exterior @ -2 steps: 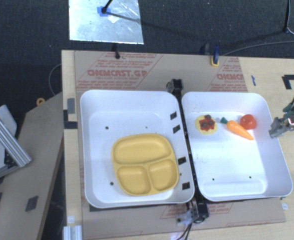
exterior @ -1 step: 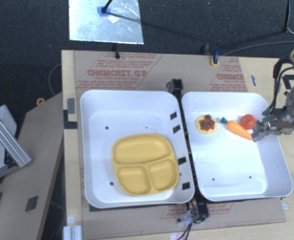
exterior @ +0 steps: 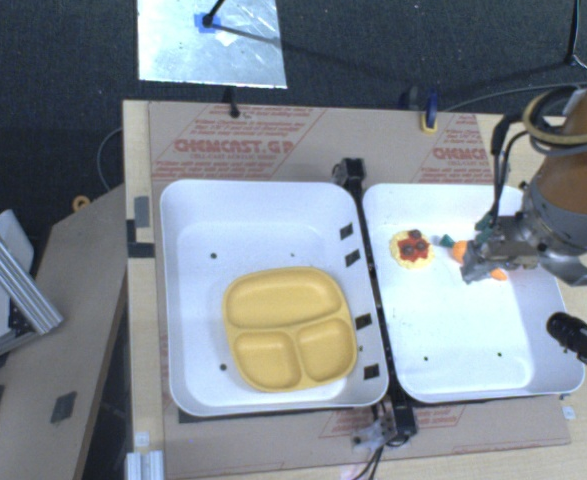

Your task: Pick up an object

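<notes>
Lower centre of the frame: a yellow three-compartment tray (exterior: 289, 327) lies flat in the left bin (exterior: 203, 218). Right bin (exterior: 473, 358), upper part: a small pizza-like toy (exterior: 412, 249) rests on the floor, a small teal piece (exterior: 443, 240) just beside it. At the frame's right, the gripper (exterior: 483, 264) sits low among small orange items (exterior: 460, 251); finger state cannot be determined. Grey arm (exterior: 573, 193) enters behind it.
</notes>
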Robot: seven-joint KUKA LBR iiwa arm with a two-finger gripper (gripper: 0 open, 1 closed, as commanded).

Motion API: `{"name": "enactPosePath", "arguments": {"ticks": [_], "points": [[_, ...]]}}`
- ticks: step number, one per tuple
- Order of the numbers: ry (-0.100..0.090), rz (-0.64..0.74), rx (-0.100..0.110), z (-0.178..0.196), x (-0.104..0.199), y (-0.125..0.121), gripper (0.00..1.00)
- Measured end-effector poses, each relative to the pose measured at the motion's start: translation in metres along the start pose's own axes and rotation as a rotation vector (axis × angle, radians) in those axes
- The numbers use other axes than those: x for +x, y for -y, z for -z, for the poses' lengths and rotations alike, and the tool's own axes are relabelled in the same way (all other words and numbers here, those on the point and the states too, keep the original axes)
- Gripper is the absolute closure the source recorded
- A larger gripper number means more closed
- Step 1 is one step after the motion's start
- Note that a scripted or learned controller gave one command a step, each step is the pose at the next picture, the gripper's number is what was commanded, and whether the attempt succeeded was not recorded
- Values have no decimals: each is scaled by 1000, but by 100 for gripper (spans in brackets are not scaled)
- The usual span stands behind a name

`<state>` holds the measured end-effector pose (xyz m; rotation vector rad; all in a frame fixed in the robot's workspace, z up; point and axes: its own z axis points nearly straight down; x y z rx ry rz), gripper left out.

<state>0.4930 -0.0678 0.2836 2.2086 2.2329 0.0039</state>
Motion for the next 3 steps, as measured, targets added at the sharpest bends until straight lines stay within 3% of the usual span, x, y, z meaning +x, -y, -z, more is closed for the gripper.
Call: {"name": "enactPosePath", "arguments": {"ticks": [3], "points": [[0, -1, 4, -49, 149, -8, 100]]}}
